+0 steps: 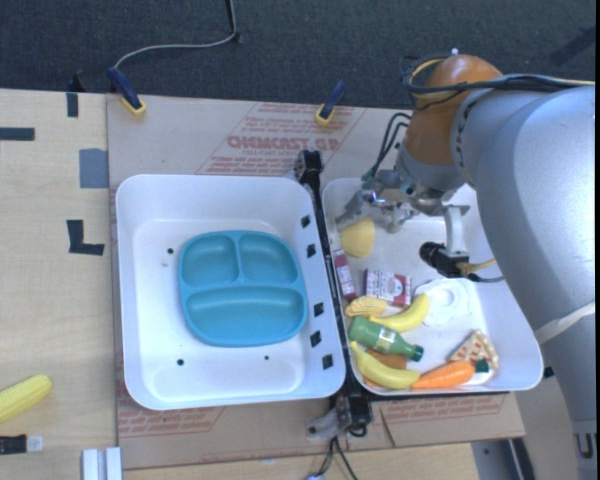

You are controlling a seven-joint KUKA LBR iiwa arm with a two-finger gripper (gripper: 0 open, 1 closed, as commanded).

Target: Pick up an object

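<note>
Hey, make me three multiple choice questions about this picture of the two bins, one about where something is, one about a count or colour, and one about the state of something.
1. Where does the light blue divided plastic plate lie?
A. In the left white bin
B. In the right white bin
C. On the cardboard outside the bins

2. How many yellow toy bananas lie in the right white bin?
A. None
B. Two
C. Five

3. How does the green toy bottle with a red cap rest?
A. Standing upright
B. Lying on its side
C. Hanging from the gripper

Answers:
1. A, the plate sits flat on the floor of the left white bin.
2. B, one banana lies above the bottle and another below it, both inside the right white bin.
3. B, the bottle lies lengthwise among the toys, its cap pointing toward the right.
</note>
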